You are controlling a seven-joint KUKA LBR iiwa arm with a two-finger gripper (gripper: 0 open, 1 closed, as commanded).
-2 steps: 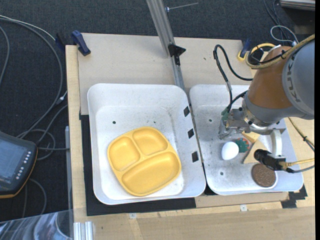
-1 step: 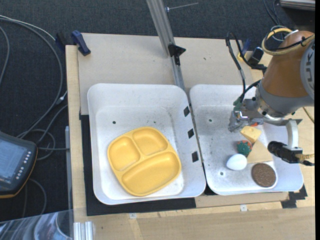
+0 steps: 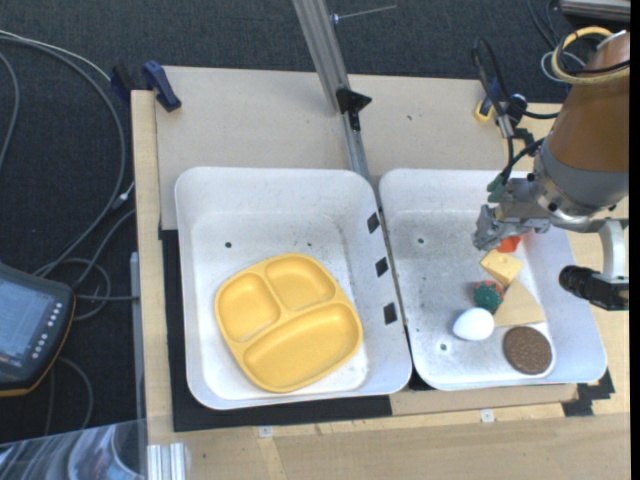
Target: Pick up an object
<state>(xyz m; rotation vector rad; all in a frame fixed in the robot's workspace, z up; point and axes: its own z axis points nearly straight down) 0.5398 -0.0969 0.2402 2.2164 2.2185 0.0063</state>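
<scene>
So the bench has a metal pole [image 3: 325,53] running down from the top to where the two bins meet, plus a blue clamp [image 3: 160,85] at the bench's far-left corner and a bunch of cables off to the left.

The left bin [image 3: 200,208] just has a yellow divided tray [image 3: 288,320] sitting in it, three compartments.

The right bin [image 3: 430,208] is where all the pickable stuff is, clumped toward its right side: a yellow wedge of cheese [image 3: 502,266], a small green thing [image 3: 487,294], a white egg [image 3: 473,324], a brown cookie [image 3: 526,349] and a tan flat piece [image 3: 524,306].

The gripper [image 3: 503,228] is low over the cheese with something red-orange [image 3: 510,242] right at its tips. Honestly can't tell if it's pinching anything.
</scene>
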